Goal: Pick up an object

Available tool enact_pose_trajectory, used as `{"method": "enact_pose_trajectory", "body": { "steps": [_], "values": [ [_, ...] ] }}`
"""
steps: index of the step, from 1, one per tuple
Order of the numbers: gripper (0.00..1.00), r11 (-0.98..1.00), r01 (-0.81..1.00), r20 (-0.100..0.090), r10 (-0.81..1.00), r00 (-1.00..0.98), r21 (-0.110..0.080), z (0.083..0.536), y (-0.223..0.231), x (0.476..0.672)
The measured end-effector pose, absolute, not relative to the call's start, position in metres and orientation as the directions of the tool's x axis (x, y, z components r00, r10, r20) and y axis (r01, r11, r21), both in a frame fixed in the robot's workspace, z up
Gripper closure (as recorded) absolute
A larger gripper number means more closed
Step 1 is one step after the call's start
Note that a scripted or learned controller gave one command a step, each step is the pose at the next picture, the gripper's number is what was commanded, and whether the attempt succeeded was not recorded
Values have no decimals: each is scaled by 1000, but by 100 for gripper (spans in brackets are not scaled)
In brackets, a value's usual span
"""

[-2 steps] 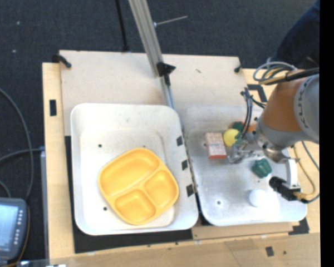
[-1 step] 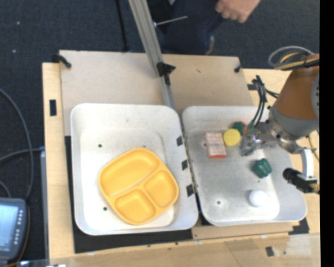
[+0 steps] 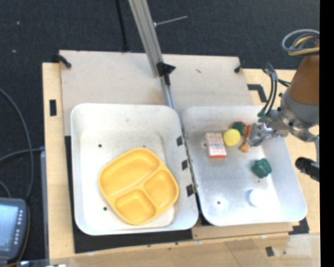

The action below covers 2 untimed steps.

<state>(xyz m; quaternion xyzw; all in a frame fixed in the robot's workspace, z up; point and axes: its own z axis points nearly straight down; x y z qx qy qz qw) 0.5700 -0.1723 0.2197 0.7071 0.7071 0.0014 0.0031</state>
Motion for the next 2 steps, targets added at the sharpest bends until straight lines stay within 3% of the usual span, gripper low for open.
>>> {"method": "enact_pose_trajectory", "body": {
  "steps": [1, 2],
  "values": [
    [100, 3, 1000, -3, 1000, -3, 8, 274, -174, 572],
    [100, 6, 1000, -1, 1000, -6, 4, 274, -132, 580]
  ]
}}
